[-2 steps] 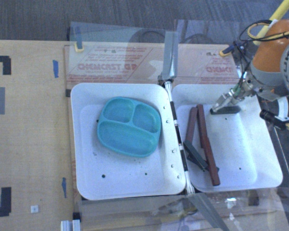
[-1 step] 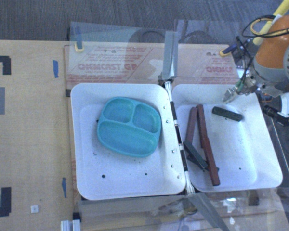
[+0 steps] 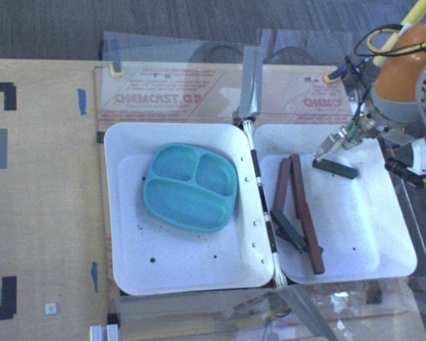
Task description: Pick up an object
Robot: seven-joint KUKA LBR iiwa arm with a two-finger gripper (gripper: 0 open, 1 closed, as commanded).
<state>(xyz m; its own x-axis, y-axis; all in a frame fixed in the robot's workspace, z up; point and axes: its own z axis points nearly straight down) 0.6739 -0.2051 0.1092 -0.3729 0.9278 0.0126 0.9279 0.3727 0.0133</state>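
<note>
The right bin (image 3: 362, 226) holds two long brown sticks, one (image 3: 282, 185) leaning left and one (image 3: 306, 215) running down toward the bin's front. A dark green bar (image 3: 291, 231) lies across their lower ends. A short dark green block (image 3: 335, 168) lies flat on the bin floor at the upper middle. My gripper (image 3: 334, 146) hangs at the bin's back right, just above and behind that block, with the orange-banded wrist (image 3: 401, 77) behind it. I see nothing lifted off the floor.
The left bin (image 3: 128, 261) carries a blue divided plate (image 3: 191, 187). A ridge (image 3: 259, 204) separates the two bins. Cables (image 3: 383, 41) loop near the wrist at the top right. Cardboard (image 3: 163, 94) lies behind the bins.
</note>
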